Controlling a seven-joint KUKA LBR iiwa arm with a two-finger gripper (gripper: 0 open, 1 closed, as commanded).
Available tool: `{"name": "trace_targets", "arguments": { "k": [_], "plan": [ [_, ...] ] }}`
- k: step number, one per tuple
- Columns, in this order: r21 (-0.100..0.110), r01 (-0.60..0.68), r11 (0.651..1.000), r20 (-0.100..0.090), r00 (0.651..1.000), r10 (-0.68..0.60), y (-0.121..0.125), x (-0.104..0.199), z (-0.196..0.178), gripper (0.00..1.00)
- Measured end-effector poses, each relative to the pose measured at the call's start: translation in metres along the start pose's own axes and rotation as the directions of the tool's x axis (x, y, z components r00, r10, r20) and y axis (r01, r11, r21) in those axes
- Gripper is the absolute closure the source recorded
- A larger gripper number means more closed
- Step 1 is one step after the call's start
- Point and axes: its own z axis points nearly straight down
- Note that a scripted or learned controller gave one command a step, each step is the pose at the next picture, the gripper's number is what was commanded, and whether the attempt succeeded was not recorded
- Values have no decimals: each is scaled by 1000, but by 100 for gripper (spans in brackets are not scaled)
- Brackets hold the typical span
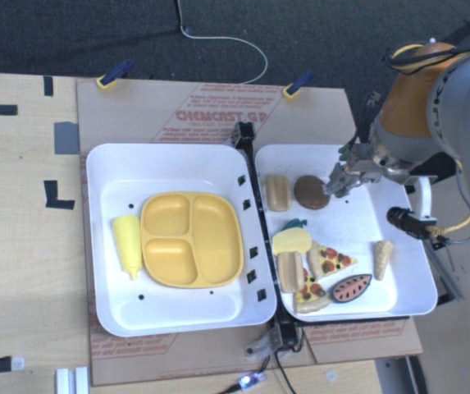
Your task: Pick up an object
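Now I have the end effector (pixel 339 179) low in the right bin (pixel 403 302), just beside the brown round piece (pixel 310 192), probably my target. I cannot tell its state.

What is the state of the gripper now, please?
Gripper: down in the right bin, beside the brown round piece; open or shut cannot be told.

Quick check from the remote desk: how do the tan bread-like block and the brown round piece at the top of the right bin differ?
The tan bread-like block is pale, oblong and stands lengthwise near the bin divider; the brown round disc is darker, circular and lies right of it. The block sits apart from the tool, while the disc lies right beside it. Both rest flat on the right white bin, side by side.
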Motion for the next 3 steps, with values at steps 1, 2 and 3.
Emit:
{"name": "trace_targets", "arguments": {
  "k": [1, 2, 3],
  "plan": [
    [2, 0, 1000, 0, 1000, 0, -1, -10, -52, 100],
    [4, 0, 1000, -1, 1000, 0, -1, -9, -67, 100],
    [6, 6, 1000, -3, 1000, -6, 13, 47, -58, 100]
  ]
}}
